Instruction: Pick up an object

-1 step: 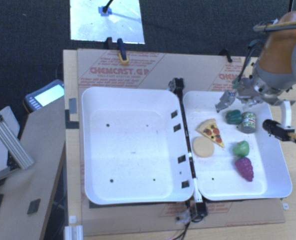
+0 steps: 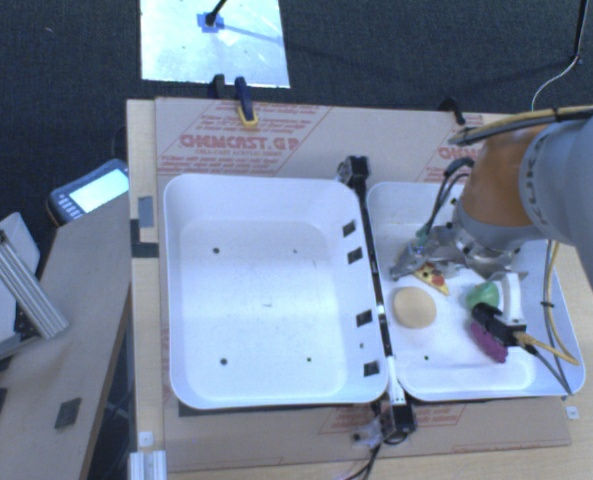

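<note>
Objects are gathered in the right bin (image 2: 536,378): a tan disc (image 2: 414,307), a green piece (image 2: 483,294) and a purple item (image 2: 491,342). Tool (image 2: 423,264) is lowered beside the disc, presumably for a grasp; its state cannot be told.

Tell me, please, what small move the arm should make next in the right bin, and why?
Probably a short descent. The gripper hangs low in the right bin, over a small yellow-and-red object beside the tan round object. Nothing visibly sits between its fingers, so closing now would likely miss.
</note>
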`<action>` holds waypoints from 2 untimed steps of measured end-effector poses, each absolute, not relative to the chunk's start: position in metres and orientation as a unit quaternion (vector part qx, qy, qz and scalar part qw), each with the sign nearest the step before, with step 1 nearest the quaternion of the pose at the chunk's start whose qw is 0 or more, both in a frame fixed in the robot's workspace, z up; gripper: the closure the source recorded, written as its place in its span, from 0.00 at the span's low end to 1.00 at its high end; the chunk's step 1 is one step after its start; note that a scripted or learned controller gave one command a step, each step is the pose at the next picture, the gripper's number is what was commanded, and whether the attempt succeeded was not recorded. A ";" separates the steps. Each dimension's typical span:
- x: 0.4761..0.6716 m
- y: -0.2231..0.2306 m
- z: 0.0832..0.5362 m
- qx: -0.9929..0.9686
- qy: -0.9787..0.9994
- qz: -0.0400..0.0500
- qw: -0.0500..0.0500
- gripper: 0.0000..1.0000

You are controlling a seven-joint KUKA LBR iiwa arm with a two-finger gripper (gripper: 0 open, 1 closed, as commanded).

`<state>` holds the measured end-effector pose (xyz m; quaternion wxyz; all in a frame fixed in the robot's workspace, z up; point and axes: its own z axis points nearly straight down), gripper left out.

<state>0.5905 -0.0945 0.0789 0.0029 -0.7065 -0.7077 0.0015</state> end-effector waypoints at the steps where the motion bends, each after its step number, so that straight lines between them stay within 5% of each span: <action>1: 0.594 -0.096 0.097 -0.706 -0.708 -0.001 -0.001 1.00; 2: 0.573 -0.029 0.190 -0.703 -0.711 -0.004 -0.002 1.00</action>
